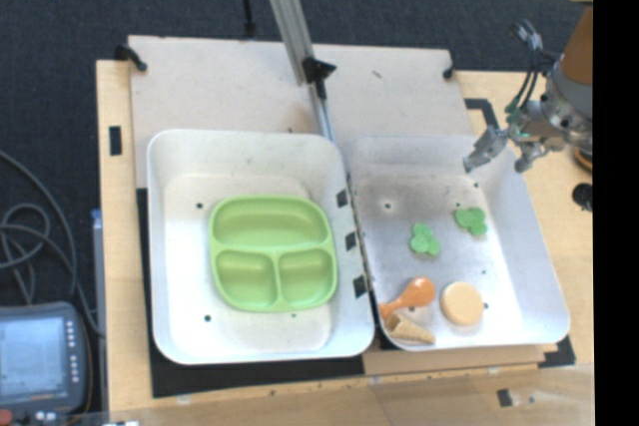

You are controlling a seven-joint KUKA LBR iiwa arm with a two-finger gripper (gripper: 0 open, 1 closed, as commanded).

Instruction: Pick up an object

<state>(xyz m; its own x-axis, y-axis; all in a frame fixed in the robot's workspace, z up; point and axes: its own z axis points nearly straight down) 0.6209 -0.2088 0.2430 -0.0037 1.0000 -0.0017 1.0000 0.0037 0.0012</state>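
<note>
While two shallow white plastic bins (185, 185) are seen side by side, a green three-compartment plate (272, 251) fills the left; two green pieces (424, 239), a tan disc (462, 303) occupy the right, beneath the wide-spread, empty gripper (504, 155).

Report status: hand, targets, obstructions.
Hand open, holding nothing, over right bin's far edge. Two green pieces, round biscuit, orange spoon below. Nothing blocking.

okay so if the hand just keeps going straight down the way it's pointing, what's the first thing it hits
Most likely the bare floor of the right bin near its upper right corner. The hand sits above and right of the nearer green piece, so it should miss it, though depth is hard to judge from this slanted view.
</note>
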